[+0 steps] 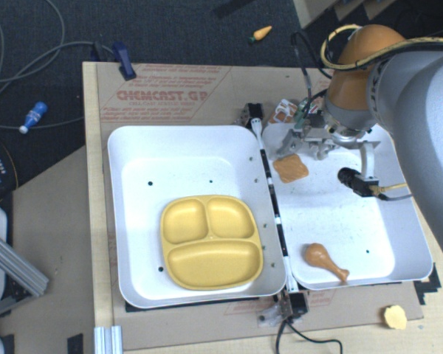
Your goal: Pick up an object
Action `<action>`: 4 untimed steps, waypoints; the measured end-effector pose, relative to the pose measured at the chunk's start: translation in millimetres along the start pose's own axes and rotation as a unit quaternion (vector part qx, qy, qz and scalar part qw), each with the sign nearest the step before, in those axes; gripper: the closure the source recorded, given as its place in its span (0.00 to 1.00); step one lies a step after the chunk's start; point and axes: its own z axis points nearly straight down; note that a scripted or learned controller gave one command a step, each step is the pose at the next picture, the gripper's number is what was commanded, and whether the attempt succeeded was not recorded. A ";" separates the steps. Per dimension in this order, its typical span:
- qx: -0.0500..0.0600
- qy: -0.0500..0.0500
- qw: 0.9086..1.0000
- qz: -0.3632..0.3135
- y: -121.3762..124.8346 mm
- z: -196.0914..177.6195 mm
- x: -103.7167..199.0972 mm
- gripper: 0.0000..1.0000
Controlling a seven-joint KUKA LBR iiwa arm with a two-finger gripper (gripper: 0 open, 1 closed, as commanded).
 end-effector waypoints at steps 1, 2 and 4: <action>0.000 0.000 1.000 0.000 -0.1 -0.2 -1.6 0.00; 0.000 -0.001 1.000 0.000 -0.1 -0.1 -2.1 0.00; 0.000 0.000 1.000 0.000 -0.1 0.0 -1.8 0.00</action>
